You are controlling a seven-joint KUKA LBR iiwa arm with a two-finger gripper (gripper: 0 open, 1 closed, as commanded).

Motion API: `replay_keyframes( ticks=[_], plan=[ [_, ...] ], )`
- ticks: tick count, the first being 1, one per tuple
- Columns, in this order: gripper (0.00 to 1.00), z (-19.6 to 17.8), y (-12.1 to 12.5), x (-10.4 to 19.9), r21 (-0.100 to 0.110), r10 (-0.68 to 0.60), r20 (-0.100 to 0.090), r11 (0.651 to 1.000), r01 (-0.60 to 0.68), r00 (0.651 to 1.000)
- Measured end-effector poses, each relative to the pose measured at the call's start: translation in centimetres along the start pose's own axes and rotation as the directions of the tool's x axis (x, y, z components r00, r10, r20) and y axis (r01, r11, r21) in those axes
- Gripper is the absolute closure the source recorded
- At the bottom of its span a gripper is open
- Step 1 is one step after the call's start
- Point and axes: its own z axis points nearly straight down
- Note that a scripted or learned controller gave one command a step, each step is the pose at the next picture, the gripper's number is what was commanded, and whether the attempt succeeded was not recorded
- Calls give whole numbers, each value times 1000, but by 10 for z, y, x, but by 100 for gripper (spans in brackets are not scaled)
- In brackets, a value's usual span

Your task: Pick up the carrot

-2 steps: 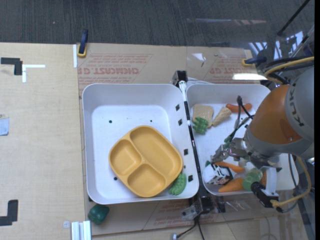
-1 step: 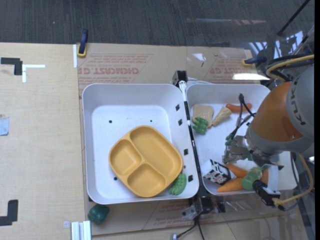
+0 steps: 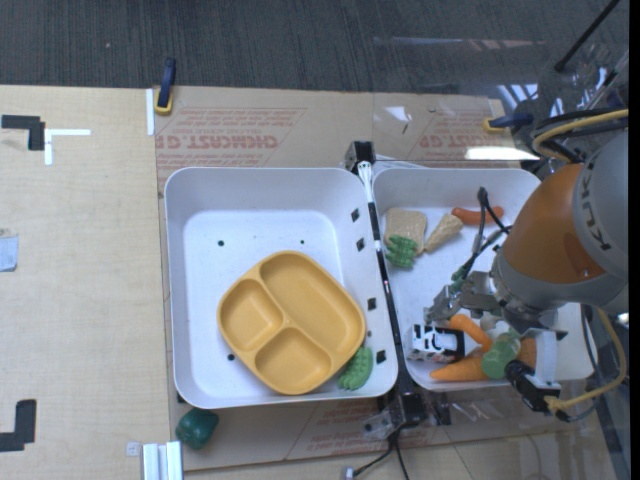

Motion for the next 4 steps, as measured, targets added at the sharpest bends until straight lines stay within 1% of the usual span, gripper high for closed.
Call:
replay_keyframes(
  ticks=[1,2,3,4],
  plan=[
    [100,-9,3,-1,-6,2,3,1000,-2,1000],
    [0,-9,3,-1,-5,3,2,1000,-3,1000],
    [0,7,2,-27,0,-160,0,987,160,987],
    [0,8,8,-69,3,-471,-14,882,471,882]
  ],
)
